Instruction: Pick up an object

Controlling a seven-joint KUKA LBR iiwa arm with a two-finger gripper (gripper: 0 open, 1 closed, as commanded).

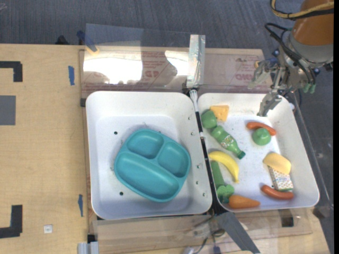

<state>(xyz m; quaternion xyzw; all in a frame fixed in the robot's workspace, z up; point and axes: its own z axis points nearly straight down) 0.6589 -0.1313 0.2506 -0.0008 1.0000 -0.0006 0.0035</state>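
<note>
Nearest the camera, along the front edge of the right bin [309,157], lie an orange carrot [243,200] and a red sausage [276,193], with a small patterned box [281,179] just behind the sausage and a yellow piece [277,162] touching the box's far end. Down that bin's left wall run a green broccoli-like piece [221,181], a yellow banana [225,164], a green bottle [226,141], a round green piece [208,119] and a yellow-orange wedge [220,111] toward the back left corner. A green ball [261,136] sits near the bin's middle with a red-orange chilli [260,126] touching its far side.

The left bin [100,142] carries a teal divided plate [152,164] toward its front right.

As for the task, nothing looks picked yet: every item rests on the bin floor. The gripper [269,106] hangs over the back right corner of the right bin, its slim grey fingers drawn close together with nothing between them, their tip just behind the chilli and the ball. Those two look like the likeliest candidates. By my reading, the descent, the closing on an object and the lift all remain to be done.
</note>
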